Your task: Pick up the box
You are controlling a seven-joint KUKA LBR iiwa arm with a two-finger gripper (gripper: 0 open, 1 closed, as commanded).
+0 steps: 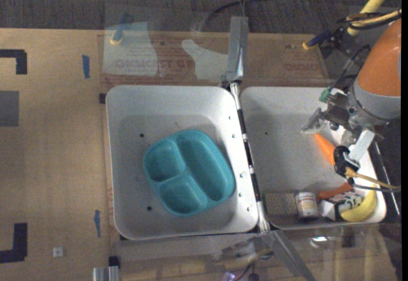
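The box [334,204], small and white with an orange and black top, lies at the front right of the right bin [280,146], wedged between a can and a banana. My gripper [336,136] hangs over the right side of that bin, behind the box and apart from it, just above an orange carrot-like piece [324,147]. The grey wrist and the orange band [382,69] rise to the right of it. The wrist hides how the gripper stands, and nothing shows as held.
A small can [307,205] lies left of the box and a yellow banana [361,207] lies right of it, against the bin's front wall. The left bin [127,114] holds a teal divided plate [188,172]. Cables [373,179] trail from the wrist.
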